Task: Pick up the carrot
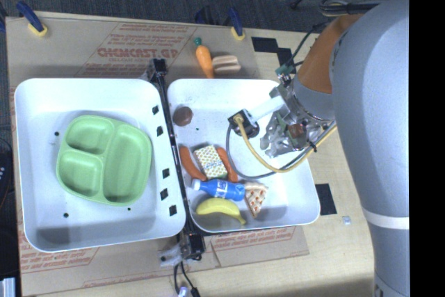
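Whether the jaws are apart or together cannot be told from this angle; the gripper [281,138] hangs over the right side of the right bin, a yellow cable looped beneath it, and nothing is visible in its grasp.

Going from left to right: the left bin [35,170] holds a green divided plate [104,158] lying flat near its middle. A black clip strip [165,142] runs along the seam where the two bins meet. The right bin [208,90] has a small brown round item [183,115] near its upper left corner. Lower down lie two sausages [188,162], one either side of a patterned cracker-like block [210,161], then a blue bottle [219,188] on its side, a banana [220,209] along the front wall and a pizza slice [255,198] just beside them.

The carrot [204,59] lies outside both bins, on the cardboard behind the right bin, just beside a hot dog bun [226,65], well apart from the gripper.

The grey arm [375,115] enters from the right.
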